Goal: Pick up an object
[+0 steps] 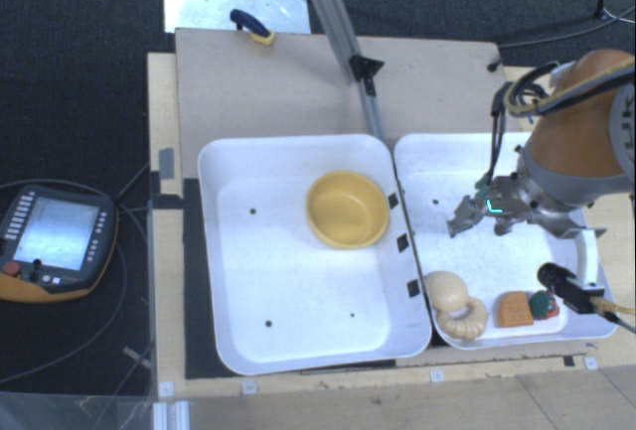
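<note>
Cream toy (455, 303), a rounded lump with a curved roll pressed against it, lies in the near left corner of the right bin (437, 160), close against the wall that this bin shares with its neighbour. The gripper (482, 219) hangs over the middle of the same bin, farther from the camera than the toy and a little to its right, well apart from it, with bare white floor between them. Its two fingers (461, 218) stand apart and there is nothing between them. Along the near wall of the right bin, just to the right of the cream toy, lies an orange block (514, 309), and a small green piece (543, 304) touches that block's right end. The grey arm with its orange band (586, 115) reaches in over the right side of this bin and hides part of its far right wall. In the left bin (238, 249) a yellow bowl (347, 209) sits upright toward the far right part, near the shared wall and well apart from the gripper. Both bins rest on a cardboard sheet (268, 80), across which a metal pole (333, 11) slants down to the far edge between the bins. A blue-and-yellow clamp (250, 24) sits at the sheet's far edge. On the dark floor to the left lies a teach pendant (55, 239) with a lit screen.
</note>
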Controlling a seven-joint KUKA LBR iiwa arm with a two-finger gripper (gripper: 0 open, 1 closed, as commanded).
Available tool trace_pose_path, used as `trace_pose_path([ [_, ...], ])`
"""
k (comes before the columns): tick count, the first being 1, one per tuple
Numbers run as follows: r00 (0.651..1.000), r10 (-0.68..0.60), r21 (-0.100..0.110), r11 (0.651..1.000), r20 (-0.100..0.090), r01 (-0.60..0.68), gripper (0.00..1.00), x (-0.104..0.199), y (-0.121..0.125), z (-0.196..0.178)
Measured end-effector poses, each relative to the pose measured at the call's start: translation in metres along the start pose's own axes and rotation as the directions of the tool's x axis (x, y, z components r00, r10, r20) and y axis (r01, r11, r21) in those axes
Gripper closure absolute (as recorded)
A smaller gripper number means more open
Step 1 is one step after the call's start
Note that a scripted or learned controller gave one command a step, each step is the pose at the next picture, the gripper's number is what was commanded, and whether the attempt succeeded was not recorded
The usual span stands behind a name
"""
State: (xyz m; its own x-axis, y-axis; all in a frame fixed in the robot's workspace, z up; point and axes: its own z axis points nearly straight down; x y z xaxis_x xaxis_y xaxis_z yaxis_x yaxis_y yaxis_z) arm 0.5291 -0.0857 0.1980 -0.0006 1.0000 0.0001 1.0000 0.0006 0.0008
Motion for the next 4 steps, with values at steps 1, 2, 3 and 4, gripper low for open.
trace_pose_path([
  [1,1.0,0.0,0.0,1.0,0.0,0.0,0.0,0.0,0.0,0.0],
  [2,1.0,0.0,0.004,1.0,0.0,0.0,0.0,0.003,-0.007,0.045],
  [3,1.0,0.001,0.004,1.0,0.0,-0.001,0.0,0.003,0.001,0.101],
  [4,1.0,0.001,-0.001,1.0,0.001,-0.001,0.0,0.002,0.001,0.107],
])
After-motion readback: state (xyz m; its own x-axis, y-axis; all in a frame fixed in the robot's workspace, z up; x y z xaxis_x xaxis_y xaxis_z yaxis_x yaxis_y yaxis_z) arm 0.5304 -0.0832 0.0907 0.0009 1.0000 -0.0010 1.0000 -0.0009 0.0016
